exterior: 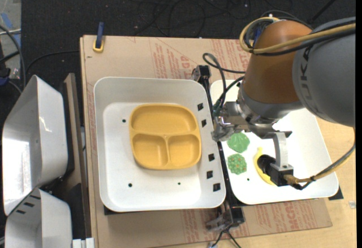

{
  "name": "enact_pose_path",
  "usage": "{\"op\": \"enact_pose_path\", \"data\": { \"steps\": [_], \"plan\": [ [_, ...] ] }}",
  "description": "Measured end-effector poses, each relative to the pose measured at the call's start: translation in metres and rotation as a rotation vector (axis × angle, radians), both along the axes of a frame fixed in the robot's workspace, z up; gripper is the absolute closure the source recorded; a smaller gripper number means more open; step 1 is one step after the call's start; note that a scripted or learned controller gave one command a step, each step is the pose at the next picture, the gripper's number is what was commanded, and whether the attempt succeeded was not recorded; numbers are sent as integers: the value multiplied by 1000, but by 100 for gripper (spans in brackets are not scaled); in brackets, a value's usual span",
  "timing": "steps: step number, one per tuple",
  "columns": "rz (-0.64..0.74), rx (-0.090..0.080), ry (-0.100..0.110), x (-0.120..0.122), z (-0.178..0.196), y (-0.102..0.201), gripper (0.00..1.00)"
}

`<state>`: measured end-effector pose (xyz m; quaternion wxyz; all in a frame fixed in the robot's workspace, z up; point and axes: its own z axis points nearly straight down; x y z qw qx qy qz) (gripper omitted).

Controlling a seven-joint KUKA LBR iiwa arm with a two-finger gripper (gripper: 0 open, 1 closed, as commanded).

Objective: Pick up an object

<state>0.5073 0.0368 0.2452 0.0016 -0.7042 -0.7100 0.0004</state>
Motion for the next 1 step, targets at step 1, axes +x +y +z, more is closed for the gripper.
{"op": "enact_pose_path", "data": {
  "steps": [1],
  "plan": [
    [1, 0, -1, 3, -12, 59, 100]
  ]
}}
